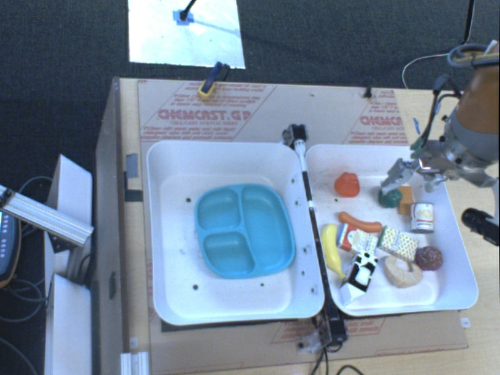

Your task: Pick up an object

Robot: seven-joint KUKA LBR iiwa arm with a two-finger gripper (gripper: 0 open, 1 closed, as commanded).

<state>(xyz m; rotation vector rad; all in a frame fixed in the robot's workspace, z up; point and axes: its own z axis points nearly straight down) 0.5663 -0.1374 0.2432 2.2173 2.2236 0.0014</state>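
Gripper (400,175) is down in the right bin (453,287), near its back edge. Fingers look spread apart, grey prongs angled down-left, nothing visibly between them. Can't see any object clamped. Lower finger tip sits just above a dark green round object (389,198), touching or nearly so; can't tell which from this angle.

Small orange-brown block (405,195) is right against the green one, on its right. Grey arm (469,143) with the orange band comes in from the right edge, over the bin's back right corner.

Other stuff in the right bin:
- red-orange round item (347,184), left of the gripper, apart from it
- red sausage-like piece (361,222), lying across the middle
- yellow banana (333,250) along the left wall
- small can or jar with pale label (423,216), just below and right of the green object
- patterned yellowish packet (398,244), near the centre
- black-and-white carton (360,272), tilted, near the front
- tan ring-shaped bun or donut (401,272), front right
- dark maroon round thing (429,258), touching the bun's right side

Clutter is dense in the front half; the area around the green object is tight only on the block and can side.

Left bin (180,303) holds a blue sectioned tray (244,230), flat, roughly centred. A black divider bar (306,201) runs between the two bins. Cardboard sheet (234,108) under both.
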